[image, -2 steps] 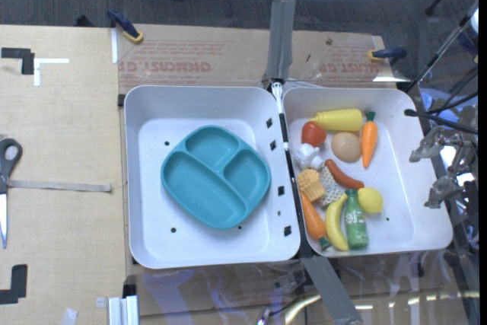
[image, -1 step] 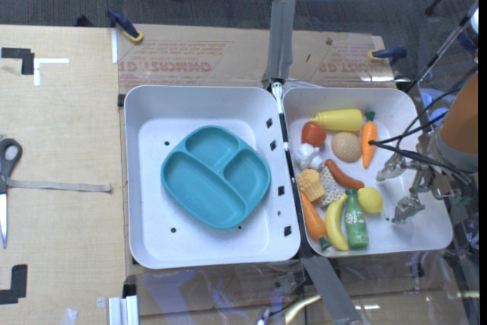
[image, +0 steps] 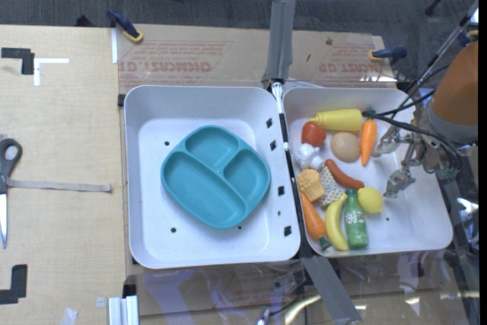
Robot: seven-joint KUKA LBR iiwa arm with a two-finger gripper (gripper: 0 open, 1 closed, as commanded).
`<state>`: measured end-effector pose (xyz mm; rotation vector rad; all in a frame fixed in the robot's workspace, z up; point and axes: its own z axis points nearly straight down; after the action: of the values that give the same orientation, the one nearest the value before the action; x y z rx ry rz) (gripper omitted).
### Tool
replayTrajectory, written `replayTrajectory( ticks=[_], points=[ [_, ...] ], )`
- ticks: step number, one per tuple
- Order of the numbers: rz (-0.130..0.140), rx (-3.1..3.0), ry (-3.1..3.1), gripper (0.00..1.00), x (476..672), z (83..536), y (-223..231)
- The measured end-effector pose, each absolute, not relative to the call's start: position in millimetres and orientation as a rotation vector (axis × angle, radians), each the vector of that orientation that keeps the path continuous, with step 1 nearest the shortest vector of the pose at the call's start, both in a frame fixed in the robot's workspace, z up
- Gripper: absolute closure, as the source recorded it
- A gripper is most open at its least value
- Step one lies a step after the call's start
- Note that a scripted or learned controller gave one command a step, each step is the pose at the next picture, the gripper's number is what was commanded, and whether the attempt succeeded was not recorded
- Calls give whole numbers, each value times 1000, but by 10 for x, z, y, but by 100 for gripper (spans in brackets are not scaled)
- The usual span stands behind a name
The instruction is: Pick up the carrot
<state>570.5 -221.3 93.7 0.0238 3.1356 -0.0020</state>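
An orange carrot with a green stalk end lies in the right bin, pointing away from the camera, between a tan ball and my gripper. Another orange, carrot-like piece lies along that bin's left wall. My gripper hangs low over the right half of the bin, just right of the first carrot. Its two metal fingers stand apart, one near the carrot's upper end and one nearer the camera, so it is open with nothing between them.
Crowded around the carrot are a yellow bottle, a red fruit, a sausage, a lemon, a green bottle and a banana. A blue divided plate sits in the left bin.
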Motion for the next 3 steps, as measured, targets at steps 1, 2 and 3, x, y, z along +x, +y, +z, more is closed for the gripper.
replayTrajectory(
  ticks=[1, 2, 3],
  points=[
    [-2, 552, 3085, 0, 6185, 942, -2216],
    [-1, 1097, 2937, 0, 6265, 943, -2126],
    [-4, 1088, 2935, 100, 6283, 1054, -2119]
  ],
)
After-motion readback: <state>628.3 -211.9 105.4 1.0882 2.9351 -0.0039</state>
